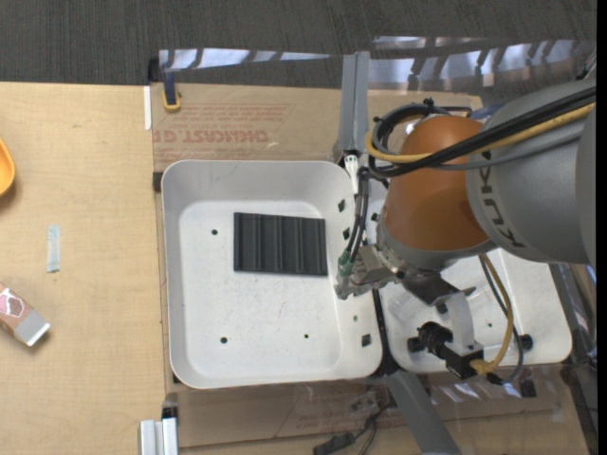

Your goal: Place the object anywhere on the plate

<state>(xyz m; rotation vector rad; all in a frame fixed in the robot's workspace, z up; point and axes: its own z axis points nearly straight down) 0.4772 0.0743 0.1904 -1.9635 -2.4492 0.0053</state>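
A dark ribbed rectangular plate (280, 244) lies flat in the upper middle of the left white bin (190, 282). Nothing rests on the plate. The grey arm with its orange band (432, 192) hangs over the right bin (545, 335) and covers most of it. The wrist end (365, 275) sits just above the divide between the two bins, to the right of the plate. The arm's bulk hides whatever lies beneath it in the right bin.
Yellow and black cables (498, 344) loop around the wrist over the right bin. On the wooden bench at left lie a small grey strip (53, 248) and a red-and-white item (21, 317). Cardboard (247, 126) lies behind the bins.
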